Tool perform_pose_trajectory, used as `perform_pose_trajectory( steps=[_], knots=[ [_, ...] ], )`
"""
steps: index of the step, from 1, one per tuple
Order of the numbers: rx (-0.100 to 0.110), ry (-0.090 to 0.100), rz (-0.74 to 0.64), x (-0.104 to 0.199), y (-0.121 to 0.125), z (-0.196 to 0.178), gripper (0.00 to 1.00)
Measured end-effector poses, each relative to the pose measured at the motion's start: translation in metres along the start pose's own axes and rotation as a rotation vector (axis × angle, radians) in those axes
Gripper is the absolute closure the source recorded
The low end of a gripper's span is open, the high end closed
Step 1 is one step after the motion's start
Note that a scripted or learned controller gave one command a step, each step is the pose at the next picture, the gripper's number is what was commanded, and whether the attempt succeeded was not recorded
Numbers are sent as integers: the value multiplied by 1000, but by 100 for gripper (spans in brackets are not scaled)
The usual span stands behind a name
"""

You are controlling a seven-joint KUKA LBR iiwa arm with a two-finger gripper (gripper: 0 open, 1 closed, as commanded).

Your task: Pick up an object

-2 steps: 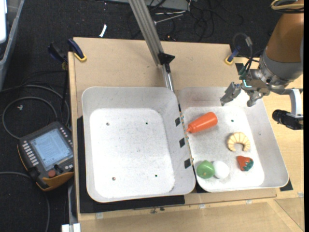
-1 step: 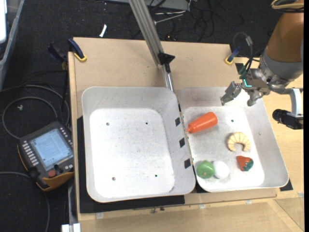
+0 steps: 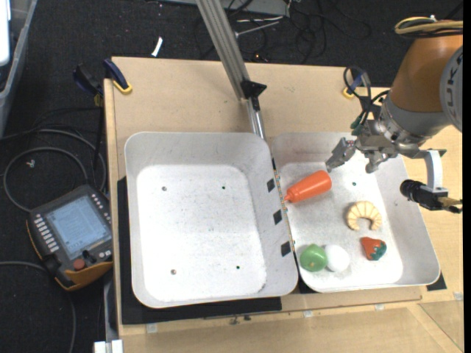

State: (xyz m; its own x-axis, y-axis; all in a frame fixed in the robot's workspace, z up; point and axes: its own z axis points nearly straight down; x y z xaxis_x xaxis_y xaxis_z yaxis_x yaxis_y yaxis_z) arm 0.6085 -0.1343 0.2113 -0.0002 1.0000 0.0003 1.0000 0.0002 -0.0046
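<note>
Jaws [image 3: 358,155] spread apart, clamped on nothing, hovering over far part of right bin [image 3: 412,271]. Toy carrot [image 3: 308,187] lying just below and left of jaws, on bin floor, long axis running roughly left-right with slight upward tilt toward right end. Judged nearest candidate for pickup. Further below jaws in same bin: croissant [image 3: 364,215], strawberry [image 3: 373,248], white ball [image 3: 337,258] touching green round fruit [image 3: 313,257]. Left bin [image 3: 147,168] well left of jaws on desk [image 3: 184,94].

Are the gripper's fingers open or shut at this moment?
Open: the gripper's two fingers splay apart above the right bin, with bare bin floor between them.
</note>
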Motion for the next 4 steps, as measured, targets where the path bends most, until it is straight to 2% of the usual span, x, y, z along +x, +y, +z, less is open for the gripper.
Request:
perform_pose_trajectory(
  steps=[1,2,3,4],
  knots=[
    [1,0,0,-2,9,55,0],
    [-13,-1,-2,3,17,98,0],
    [-8,-1,0,2,15,91,100],
    [-12,-2,-3,7,20,28,100]
  ],
)
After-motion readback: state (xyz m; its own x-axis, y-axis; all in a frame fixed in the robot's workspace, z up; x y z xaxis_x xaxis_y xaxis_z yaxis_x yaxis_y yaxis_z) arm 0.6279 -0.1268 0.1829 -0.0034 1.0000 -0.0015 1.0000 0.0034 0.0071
